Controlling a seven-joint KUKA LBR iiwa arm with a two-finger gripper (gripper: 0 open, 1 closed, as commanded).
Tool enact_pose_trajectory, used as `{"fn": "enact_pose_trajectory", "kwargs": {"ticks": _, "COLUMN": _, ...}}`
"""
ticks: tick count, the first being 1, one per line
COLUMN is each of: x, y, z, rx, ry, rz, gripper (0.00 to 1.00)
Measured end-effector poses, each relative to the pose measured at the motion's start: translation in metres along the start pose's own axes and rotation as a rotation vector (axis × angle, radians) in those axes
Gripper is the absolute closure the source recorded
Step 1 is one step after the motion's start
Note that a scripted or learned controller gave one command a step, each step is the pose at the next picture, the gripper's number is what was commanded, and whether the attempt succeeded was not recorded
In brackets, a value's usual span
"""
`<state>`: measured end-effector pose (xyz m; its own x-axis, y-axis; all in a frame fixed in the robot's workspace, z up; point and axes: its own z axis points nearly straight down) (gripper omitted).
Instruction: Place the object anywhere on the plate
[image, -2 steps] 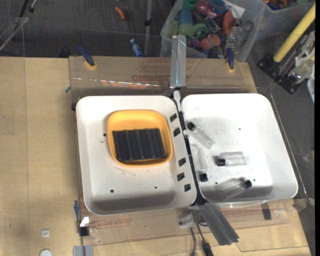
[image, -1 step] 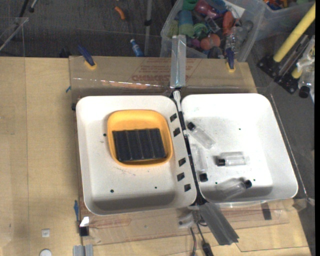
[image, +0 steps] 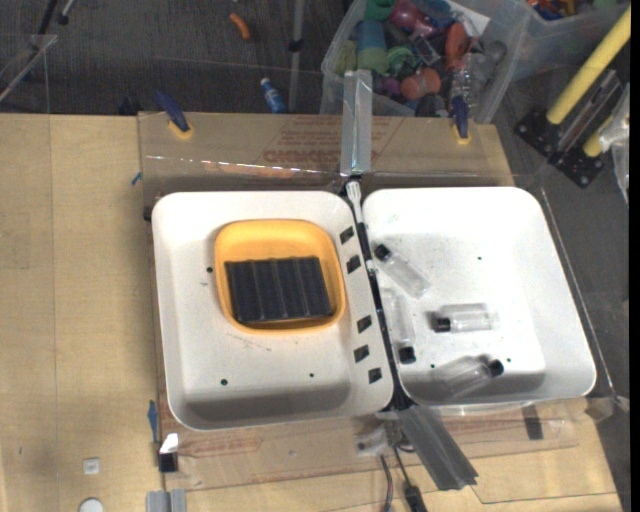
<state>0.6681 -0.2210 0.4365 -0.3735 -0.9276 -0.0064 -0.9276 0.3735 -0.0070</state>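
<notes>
An orange plate (image: 228, 243) with rounded corners lies in the left bin (image: 190, 330). A dark ribbed rectangular object (image: 278, 290) rests flat on the plate, covering most of its middle. In the right bin (image: 520, 240) lie several small clear vials with black caps: one near the divider at the upper left (image: 400, 270), one in the middle (image: 460, 320), one toward the front (image: 470, 371), and one close against the divider (image: 403, 330).
A divider with black marks (image: 362, 290) runs between the two bins. A clear sheet stands behind the bins, held by blue clamps (image: 177, 122). A box of coloured toys (image: 420, 45) sits beyond the bench. Bare wooden bench (image: 70, 300) lies to the left.
</notes>
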Motion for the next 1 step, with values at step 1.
{"fn": "enact_pose_trajectory", "kwargs": {"ticks": 1, "x": -0.0002, "y": 0.0002, "z": 0.0003, "rx": -0.002, "ry": 0.0, "rz": -0.287, "gripper": 1.0}}
